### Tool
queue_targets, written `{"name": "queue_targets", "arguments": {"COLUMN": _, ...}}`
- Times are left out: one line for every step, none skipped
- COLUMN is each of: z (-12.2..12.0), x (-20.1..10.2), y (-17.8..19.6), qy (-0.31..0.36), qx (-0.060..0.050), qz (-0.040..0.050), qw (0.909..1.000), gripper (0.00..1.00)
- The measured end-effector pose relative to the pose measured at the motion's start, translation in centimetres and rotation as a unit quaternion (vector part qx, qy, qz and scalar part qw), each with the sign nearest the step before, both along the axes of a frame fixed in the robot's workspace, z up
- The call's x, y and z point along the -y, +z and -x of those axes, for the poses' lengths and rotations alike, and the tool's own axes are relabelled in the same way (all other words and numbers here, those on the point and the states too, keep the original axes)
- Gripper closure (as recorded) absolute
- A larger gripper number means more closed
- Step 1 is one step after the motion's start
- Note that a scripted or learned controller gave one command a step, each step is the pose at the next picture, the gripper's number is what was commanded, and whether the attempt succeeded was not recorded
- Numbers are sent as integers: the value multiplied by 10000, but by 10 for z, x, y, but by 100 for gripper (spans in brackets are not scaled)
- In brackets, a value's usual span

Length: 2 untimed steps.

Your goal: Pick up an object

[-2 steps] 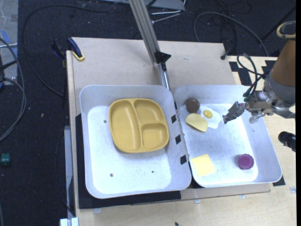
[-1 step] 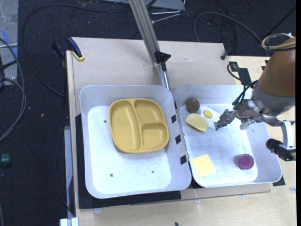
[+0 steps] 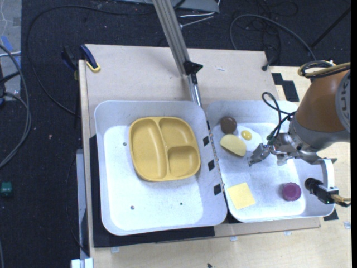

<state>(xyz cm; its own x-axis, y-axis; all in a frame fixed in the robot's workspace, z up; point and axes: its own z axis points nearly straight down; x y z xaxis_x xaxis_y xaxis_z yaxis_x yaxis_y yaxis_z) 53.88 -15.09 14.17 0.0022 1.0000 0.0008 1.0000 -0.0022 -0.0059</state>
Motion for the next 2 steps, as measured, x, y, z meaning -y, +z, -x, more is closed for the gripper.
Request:
{"name": "queue_targets", "arguments": {"z": -1, "x": 0, "y": -50, "qy": 1, "qx": 43, "qz": 13, "qw": 10000, "gripper": 0}}
{"name": "queue_targets", "arguments": {"z": -2, "x": 1, "y": -36, "qy": -6, "qx": 65, "qz": 22, "qw": 10000, "gripper": 100}}
